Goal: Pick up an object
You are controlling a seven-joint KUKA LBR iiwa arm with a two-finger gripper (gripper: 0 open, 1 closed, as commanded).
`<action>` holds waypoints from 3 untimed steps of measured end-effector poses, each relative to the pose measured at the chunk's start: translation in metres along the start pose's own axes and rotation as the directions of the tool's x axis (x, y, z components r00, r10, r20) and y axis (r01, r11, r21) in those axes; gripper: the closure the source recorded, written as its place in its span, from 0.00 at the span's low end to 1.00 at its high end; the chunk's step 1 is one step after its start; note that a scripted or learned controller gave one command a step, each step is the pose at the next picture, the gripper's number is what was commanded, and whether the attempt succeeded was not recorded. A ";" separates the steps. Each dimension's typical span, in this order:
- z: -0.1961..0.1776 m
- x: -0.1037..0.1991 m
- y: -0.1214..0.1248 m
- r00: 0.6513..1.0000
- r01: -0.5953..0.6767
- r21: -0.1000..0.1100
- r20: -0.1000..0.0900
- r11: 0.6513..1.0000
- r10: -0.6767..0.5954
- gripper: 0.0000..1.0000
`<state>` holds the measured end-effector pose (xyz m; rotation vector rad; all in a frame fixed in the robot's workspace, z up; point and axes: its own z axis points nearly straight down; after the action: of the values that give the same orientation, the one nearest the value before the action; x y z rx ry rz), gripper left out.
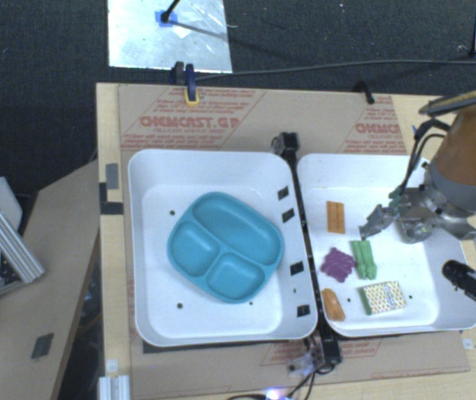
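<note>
The right bin (404, 169) holds several small objects: an orange block (335, 217), a purple lump (338, 263), a green ridged piece (364, 258), a patterned yellow-green pad (383, 297) and an orange piece (333, 304) at the front left corner. My gripper (376, 222) hangs over the right bin, just above and to the right of the green piece and right of the orange block. Nothing shows between its fingertips.
The left bin (150, 182) carries a blue divided plate (224, 246). A black divider with clips (300, 248) runs between the bins. The arm's grey and orange body (471, 161) covers the right bin's far right side. A silver sheet (168, 22) lies beyond the bench.
</note>
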<state>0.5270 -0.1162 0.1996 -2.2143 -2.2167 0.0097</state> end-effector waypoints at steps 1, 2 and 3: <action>-0.006 0.000 0.003 1.000 0.003 -0.012 0.002 1.000 -0.003 0.00; 0.055 0.006 0.000 1.000 0.000 -0.007 0.001 1.000 0.000 0.00; 0.111 -0.003 -0.004 1.000 -0.001 -0.009 0.001 1.000 0.001 0.00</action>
<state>0.5223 -0.1192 0.0883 -2.2200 -2.2206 0.0012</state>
